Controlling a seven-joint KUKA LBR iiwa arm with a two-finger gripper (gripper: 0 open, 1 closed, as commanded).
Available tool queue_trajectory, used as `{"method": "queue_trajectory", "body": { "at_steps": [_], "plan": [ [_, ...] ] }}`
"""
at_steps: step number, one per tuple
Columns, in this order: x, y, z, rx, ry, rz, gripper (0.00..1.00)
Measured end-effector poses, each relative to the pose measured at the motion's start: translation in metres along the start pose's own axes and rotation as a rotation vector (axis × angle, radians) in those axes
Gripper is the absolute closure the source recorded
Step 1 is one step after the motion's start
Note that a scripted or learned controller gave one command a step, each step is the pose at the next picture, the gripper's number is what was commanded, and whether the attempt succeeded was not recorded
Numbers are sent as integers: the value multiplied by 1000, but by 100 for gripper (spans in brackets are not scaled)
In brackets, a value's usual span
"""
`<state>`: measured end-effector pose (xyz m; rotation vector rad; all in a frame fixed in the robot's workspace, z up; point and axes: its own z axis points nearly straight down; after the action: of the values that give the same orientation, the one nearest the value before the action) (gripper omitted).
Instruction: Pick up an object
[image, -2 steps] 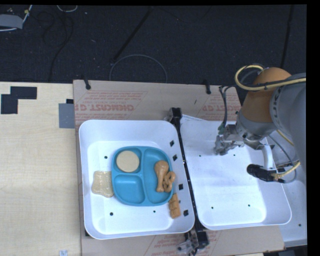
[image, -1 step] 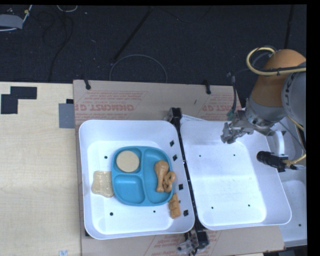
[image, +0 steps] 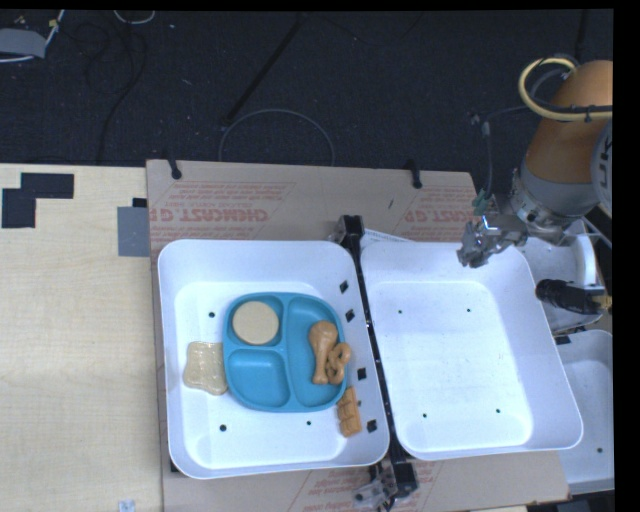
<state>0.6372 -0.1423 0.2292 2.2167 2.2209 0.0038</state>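
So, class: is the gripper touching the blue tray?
Apart. The camera view shows the gripper above the right bin's far rim, with the blue tray across in the left bin.

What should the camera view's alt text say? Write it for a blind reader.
A grey robot arm's gripper hovers over the right white bin's far rim. The left white bin holds a blue divided plastic tray with tan toy foods.

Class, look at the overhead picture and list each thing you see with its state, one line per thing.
pincer: above the right bin's far corner, holding nothing
blue tray: flat in the left bin
round cracker: in the tray's far-left compartment
pretzel pieces: in the tray's right compartment
tan biscuit: touching the tray's left edge
right bin: upright
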Motion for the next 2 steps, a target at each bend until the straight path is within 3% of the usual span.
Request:
{"method": "queue_trajectory", "body": {
  "at_steps": [1,2],
  "plan": [
    [-1,0,-13,5,1,-1,100],
    [40,-12,-5,9,2,-1,100]
  ]
}}
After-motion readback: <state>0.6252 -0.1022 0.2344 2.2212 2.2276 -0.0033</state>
